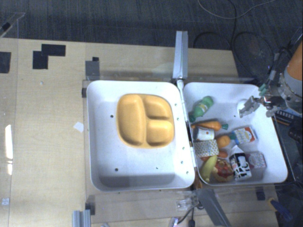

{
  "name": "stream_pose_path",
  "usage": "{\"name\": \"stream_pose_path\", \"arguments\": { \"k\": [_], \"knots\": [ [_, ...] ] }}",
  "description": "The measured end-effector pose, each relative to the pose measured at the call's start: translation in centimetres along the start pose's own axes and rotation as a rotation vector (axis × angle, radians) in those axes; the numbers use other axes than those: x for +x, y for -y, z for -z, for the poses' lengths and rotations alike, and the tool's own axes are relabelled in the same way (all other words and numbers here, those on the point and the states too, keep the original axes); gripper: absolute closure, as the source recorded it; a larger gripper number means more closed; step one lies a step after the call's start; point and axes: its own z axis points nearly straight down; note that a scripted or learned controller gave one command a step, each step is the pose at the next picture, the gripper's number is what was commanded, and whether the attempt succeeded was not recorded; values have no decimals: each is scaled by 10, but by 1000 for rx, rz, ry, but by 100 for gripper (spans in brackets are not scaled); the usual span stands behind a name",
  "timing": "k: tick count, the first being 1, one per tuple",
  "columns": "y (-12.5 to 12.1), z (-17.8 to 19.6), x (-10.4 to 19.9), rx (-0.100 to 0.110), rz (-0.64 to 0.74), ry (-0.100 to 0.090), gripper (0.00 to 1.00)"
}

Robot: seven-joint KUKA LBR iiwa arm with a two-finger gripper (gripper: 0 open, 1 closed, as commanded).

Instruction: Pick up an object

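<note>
**Operator:** Grey metal is all I'm getting of the gripper, which is hanging over the right bin near its far right corner, above bare white floor. Whether its fingers are spread or pressed together I cannot tell, and nothing is showing between them.

**Partner:** So which step are you calling?

**Operator:** The approach, I'm judging; no pick is made yet. The candidates are crowding the bin's left and near edges: a green bottle, a carrot, a banana, a small carton and a black-and-white box. The yellow tray is sitting alone in the left bin.

**Partner:** Next move?

**Operator:** I'm thinking it needs to travel toward that clutter, line up over one item (the carton is nearest) and descend.

**Partner:** Any labels?

**Operator:** Printing is showing on the box, too blurred to read.
</note>
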Motion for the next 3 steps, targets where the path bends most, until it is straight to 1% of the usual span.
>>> {"name": "stream_pose_path", "arguments": {
  "k": [1,2,3],
  "knots": [
    [-3,-109,56,-19,66,4,0],
    [-64,-149,26,-4,-70,0,0],
    [-47,-151,20,-5,-270,-1,0]
  ]
}}
